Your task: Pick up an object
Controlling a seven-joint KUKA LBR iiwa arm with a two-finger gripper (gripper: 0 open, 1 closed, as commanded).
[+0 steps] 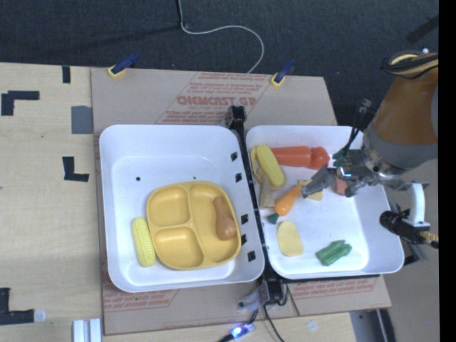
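Observation:
The right bin holds a corn cob, a red-orange bottle, an orange carrot, a pale yellow slice, a green pod and a small yellow piece. My gripper hangs low over the right half of this bin, just right of the carrot and below the bottle's end. A small red thing shows right at the gripper; whether it is held I cannot tell.
The left bin carries a yellow divided plate with a brown sausage on it and another corn cob beside it. The arm's grey and orange body covers the right bin's far right corner.

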